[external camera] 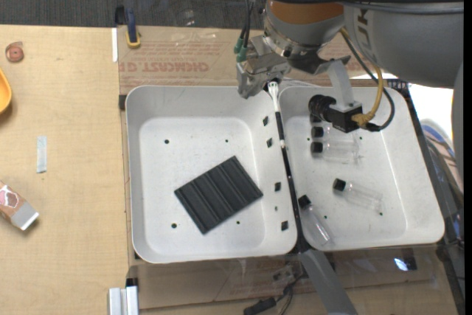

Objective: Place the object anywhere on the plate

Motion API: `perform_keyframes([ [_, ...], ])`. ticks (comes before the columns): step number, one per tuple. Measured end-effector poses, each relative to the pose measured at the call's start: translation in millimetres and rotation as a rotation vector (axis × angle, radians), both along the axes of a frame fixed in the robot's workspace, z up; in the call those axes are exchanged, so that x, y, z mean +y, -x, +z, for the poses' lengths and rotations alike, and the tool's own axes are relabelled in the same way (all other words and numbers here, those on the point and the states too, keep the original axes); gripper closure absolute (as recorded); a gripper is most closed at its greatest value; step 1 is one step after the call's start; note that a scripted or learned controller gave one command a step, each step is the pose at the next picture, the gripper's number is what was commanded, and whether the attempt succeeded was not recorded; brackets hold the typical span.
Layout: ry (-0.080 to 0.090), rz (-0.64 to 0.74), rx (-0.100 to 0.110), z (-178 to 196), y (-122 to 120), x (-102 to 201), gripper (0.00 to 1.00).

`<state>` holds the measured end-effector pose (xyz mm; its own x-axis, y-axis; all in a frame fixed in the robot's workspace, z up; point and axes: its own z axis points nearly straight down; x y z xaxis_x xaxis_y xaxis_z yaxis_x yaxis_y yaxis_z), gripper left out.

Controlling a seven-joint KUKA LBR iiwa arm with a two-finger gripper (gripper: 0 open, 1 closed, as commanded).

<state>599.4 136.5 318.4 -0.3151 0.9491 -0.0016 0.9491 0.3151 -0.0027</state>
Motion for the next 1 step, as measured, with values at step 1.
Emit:
perform_keyframes([
  [1,-0.002,0.484,0.0,0.0,19.8,-11.7,1.0],
])
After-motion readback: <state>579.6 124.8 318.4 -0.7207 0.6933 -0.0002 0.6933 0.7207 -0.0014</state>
